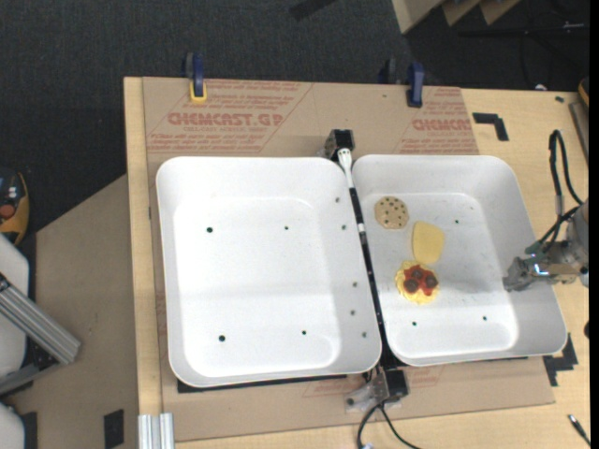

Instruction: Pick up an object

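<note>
Three small objects lie in the right bin (468, 340). A round brown cookie with dark chips (391, 212) sits toward the back left. Just in front of it lies a flat pale yellow piece (428, 241). Closer to me is a yellow tart with red and dark berries (417, 282). My gripper (526, 271) hovers at the right wall of this bin, well to the right of the tart and apart from all three objects. It appears small and metallic at the view's right edge.
The left bin (187, 279) stands beside the right one, joined by a black hinge strip (360, 251). Both rest on a brown board (234, 110) held by blue clamps (195, 68). Cables (559, 171) run along the right side.
</note>
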You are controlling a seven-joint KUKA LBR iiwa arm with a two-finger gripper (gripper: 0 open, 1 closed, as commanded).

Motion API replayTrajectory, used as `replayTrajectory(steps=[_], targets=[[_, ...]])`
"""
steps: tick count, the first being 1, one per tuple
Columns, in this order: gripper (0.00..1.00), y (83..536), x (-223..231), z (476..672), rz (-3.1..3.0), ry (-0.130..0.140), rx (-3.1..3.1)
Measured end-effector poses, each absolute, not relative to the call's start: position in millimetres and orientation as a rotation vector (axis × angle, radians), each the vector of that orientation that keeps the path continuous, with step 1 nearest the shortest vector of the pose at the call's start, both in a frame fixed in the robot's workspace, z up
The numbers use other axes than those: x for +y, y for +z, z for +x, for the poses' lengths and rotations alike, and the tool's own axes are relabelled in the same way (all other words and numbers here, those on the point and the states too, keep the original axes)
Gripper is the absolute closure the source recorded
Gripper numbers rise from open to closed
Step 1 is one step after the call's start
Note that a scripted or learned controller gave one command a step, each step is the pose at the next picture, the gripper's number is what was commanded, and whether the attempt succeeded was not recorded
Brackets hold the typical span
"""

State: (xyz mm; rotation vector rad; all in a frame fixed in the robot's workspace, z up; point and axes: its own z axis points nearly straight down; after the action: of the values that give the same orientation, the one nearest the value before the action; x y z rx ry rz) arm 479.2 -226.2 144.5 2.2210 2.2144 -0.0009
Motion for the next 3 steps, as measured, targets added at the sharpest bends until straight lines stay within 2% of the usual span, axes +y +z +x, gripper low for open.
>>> replayTrajectory(steps=[1, 2, 3], targets=[[1.0, 154, -224, 479.9, 2.218, 0.001, 2.216], [1.0, 164, -158, 479.7, 2.216, 0.002, 2.228], [1.0, 174, -162, 480.0, 2.218, 0.002, 2.22]])
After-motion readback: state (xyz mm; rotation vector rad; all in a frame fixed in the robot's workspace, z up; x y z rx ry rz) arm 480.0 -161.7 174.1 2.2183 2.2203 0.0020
